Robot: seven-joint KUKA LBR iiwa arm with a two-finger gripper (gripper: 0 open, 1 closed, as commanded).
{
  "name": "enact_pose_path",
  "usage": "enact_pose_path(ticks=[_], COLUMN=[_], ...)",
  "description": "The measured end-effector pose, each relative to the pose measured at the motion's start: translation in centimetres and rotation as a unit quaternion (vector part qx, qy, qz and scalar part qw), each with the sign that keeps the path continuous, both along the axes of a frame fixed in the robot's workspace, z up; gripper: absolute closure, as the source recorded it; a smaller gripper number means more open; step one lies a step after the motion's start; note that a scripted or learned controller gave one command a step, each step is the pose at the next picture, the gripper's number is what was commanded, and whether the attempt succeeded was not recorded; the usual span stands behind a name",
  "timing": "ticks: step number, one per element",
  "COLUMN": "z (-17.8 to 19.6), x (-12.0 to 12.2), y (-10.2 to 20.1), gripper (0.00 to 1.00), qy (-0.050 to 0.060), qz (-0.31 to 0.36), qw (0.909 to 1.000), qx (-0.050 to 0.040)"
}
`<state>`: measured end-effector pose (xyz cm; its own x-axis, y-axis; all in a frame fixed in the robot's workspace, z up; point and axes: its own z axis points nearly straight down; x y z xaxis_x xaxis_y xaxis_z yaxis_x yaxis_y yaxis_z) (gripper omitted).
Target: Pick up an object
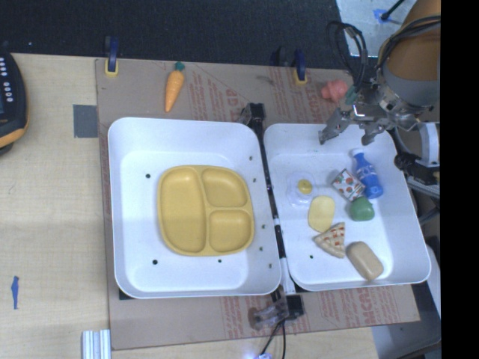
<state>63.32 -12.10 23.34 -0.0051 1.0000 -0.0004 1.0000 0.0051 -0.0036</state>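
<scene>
My gripper point(347, 134) hangs over the far edge of the right bin point(298, 268), its two fingers spread open with nothing between them. Below it in that bin lie a blue bottle point(367, 175), a small patterned packet point(346, 185), a green round piece point(361, 209), a yellow oval piece point(322, 213), a small yellow disc point(304, 187), a pizza slice point(331, 240) and a tan bread roll point(364, 260). The blue bottle is the nearest, just below and right of the fingertips.
The left bin point(135, 268) holds a yellow three-compartment plate point(205, 209). A toy carrot point(174, 87) lies on the mat beyond the left bin. A pink object point(334, 90) sits beyond the right bin, near the arm. A dark device point(10, 99) rests at the far left edge.
</scene>
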Motion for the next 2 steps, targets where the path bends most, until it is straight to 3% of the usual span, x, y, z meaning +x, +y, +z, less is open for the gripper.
enact_pose_path(ticks=[1, 2], z=[-12.0, -10.8], x=[-1.6, 0.6], y=[-2.3, -8.9], gripper=[0.00, 0.00], qy=[-0.003, -0.003], qz=[0.000, -0.003], qw=[1.0000, 1.0000], qx=[-0.0034, -0.0017])
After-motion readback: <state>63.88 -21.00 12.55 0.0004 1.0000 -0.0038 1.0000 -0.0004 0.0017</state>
